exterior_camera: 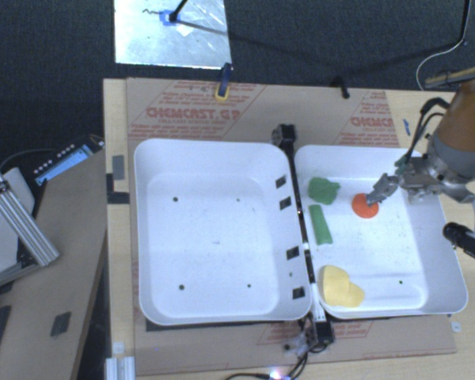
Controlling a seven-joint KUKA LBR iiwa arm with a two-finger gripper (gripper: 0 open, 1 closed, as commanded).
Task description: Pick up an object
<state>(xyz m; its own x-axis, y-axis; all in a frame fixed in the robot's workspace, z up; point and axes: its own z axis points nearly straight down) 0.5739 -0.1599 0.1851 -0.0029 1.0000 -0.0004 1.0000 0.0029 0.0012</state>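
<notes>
camera view: gripper [378, 192] touching orange object [364, 206] in right bin [443, 291].

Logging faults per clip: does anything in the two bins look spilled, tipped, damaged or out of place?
Nothing stands out. In the right bin, the two green pieces, orange piece and yellow piece lie loose and apart. The hand sits at the orange one.

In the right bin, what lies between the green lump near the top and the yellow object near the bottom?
In the camera view, a narrow green strip lies between the green lump and the yellow object, near the right bin's left wall.
</notes>
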